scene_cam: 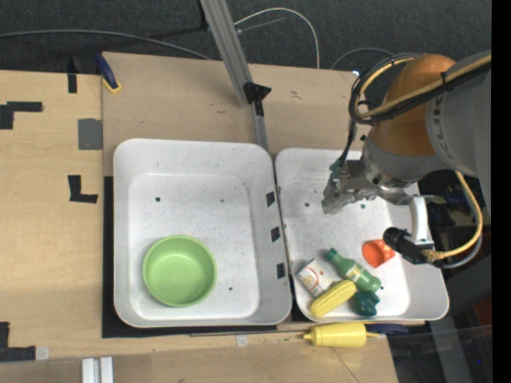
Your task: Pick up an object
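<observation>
My gripper [335, 199] hangs over the upper middle of the right bin [307, 174], with the grey arm and its orange band behind it to the right. From this angle I cannot tell how its fingers stand, and I see nothing between them. Below it, near the bin's front, lie a small white can [312, 278], a green bottle [352, 270], a yellow corn cob [332, 298], a dark green piece [366, 303] and an orange piece [378, 252]. All of these lie apart from the gripper.
The left bin [136, 174] holds a green bowl [180, 270] at its front left. A yellow bottle [339, 335] lies on the bench just outside the right bin's front rim. A grey pole [231, 46] slants in from above between the bins.
</observation>
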Robot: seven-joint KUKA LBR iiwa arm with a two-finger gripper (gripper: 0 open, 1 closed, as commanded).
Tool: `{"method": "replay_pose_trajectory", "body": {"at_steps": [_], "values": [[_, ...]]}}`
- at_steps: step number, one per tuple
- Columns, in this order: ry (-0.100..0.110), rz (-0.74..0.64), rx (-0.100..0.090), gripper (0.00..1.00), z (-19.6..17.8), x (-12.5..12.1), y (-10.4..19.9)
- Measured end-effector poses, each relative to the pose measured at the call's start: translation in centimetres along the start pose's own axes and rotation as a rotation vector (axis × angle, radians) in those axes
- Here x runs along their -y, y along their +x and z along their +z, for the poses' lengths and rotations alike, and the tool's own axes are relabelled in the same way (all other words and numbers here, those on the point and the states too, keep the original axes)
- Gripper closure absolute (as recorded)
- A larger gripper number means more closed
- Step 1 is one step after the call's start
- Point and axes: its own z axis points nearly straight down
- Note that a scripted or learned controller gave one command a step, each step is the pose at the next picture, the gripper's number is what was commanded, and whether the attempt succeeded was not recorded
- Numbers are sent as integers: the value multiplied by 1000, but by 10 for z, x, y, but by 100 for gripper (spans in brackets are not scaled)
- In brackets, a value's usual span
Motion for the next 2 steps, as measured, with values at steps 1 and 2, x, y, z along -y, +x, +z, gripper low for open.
{"method": "replay_pose_trajectory", "body": {"at_steps": [1, 2], "values": [[-1, 0, 0, 100, -14, -6, 53], [-1, -1, 1, 100, -17, -26, 114]]}}
